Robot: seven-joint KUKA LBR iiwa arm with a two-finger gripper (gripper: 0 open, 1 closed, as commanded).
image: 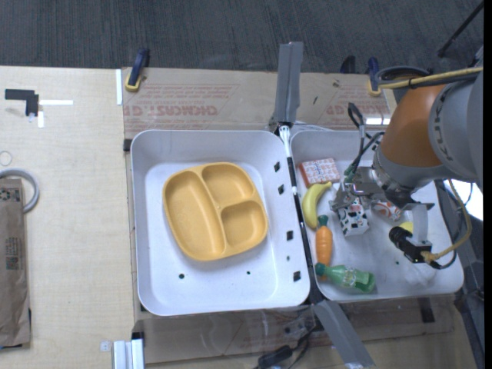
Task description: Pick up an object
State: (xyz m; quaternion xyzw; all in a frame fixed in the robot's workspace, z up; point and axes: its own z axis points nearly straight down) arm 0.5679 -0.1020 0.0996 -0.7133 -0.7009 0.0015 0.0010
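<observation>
Two white bins are set side by side. The left bin [150, 229] is taken up mostly by a yellow divided plate [215, 210], with bare floor left along its near and left edges. The right bin [430, 279] is crowded along its left wall, while its near right corner is open. The arm [419, 129] is lowered over the right bin's middle. The gripper [352, 206] is seen just above a black-and-white cow toy [354, 220]; whether it is clenched cannot be told. A green bottle [347, 277] lies by the near edge. A banana [311, 204] and a carrot [324, 243] lie against the left wall, a patterned card [319, 171] behind them.
</observation>
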